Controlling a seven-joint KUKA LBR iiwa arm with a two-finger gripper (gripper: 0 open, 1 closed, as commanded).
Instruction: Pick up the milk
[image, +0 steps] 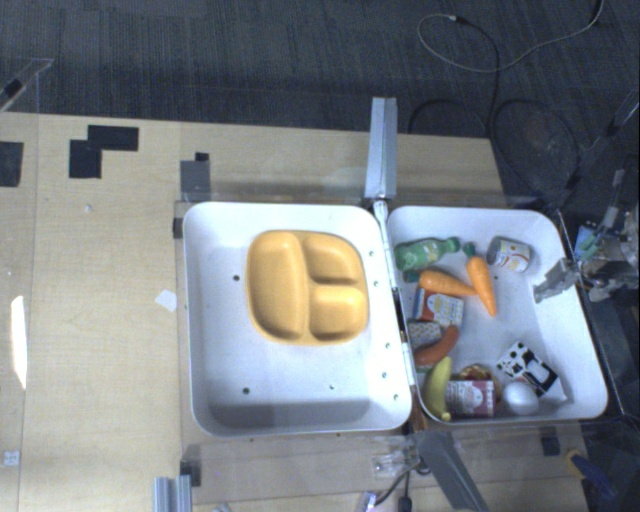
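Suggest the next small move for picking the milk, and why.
Probably swing the gripper left and toward the near corner, above the milk carton. The gripper sits at the right bin's far right rim; the black-and-white carton lies untouched beside the egg.

The arm (605, 262) is running off the right edge, leaving just a blurred end showing; its jaws are too indistinct to read. The labels on the cartons (440, 308) are too small to read. The sausage (437, 346) is lying partly under a carton. The banana (437, 386) is partly hiding behind the bin's rim (412, 400).
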